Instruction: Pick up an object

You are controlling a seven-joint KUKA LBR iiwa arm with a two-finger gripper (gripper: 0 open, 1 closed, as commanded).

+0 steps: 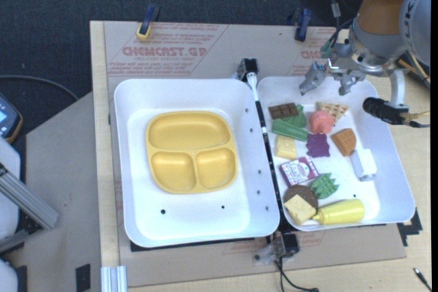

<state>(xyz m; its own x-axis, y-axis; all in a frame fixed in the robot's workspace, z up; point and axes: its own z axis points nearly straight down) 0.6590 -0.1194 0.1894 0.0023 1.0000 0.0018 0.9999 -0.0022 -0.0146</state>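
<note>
Arm over the far edge of the right bin, claw released and gripping nothing.

The gripper (330,81) hangs with its two fingers spread apart above the far rim of the right bin (397,167), with toy food lying near of it. Nearest are a brown chocolate bar (284,110), long axis running left to right, a waffle piece (331,109) and a pink round piece (321,122). Farther toward the near side lie a green pod (290,127), a purple piece (317,145), an orange wedge (345,141) and a white block (363,164). A yellow bottle (340,212) lies on its side by the near rim, long axis left to right. The left bin (130,147) bears a yellow divided tray (191,150).
</note>
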